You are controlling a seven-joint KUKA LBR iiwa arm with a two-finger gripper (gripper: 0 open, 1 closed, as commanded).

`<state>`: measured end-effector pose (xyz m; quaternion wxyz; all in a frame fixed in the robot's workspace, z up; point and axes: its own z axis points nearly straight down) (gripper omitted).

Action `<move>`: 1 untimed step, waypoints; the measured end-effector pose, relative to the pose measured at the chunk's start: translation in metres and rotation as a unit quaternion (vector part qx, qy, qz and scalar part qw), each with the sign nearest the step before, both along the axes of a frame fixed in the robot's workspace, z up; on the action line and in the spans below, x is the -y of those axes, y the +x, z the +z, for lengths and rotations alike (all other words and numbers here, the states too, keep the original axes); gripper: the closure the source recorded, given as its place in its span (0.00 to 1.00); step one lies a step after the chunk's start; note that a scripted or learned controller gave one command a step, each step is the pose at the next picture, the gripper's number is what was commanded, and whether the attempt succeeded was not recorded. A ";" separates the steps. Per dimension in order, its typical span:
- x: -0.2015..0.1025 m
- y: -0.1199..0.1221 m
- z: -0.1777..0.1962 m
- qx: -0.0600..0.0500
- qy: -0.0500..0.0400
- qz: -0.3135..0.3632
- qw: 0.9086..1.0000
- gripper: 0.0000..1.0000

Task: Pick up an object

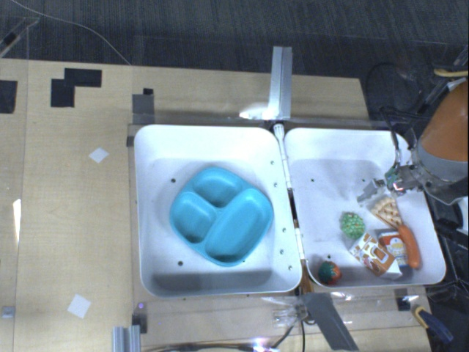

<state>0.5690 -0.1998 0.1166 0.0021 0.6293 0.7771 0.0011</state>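
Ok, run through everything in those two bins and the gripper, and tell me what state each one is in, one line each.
blue divided plate: upright in the left bin, compartments bare.
green ball: resting loose in the right bin.
waffle piece: lying flat beside the gripper.
hot dog: lying flat near the bin's right wall.
snack packet: lying flat, face up.
small multicoloured ball: resting in the near corner.
gripper: low over the right bin, holding nothing visible.

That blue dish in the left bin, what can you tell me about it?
The blue dish is a light-blue tray that looks like smooth plastic, rounded in outline and split into three hollow compartments, two smaller and one larger. It lies flat, open side up, near the middle of the left white bin, turned at a slant. Nothing lies in it.
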 end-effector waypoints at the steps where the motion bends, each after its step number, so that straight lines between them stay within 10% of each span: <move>1: -0.007 0.017 -0.029 0.002 -0.001 0.028 1.000 0.00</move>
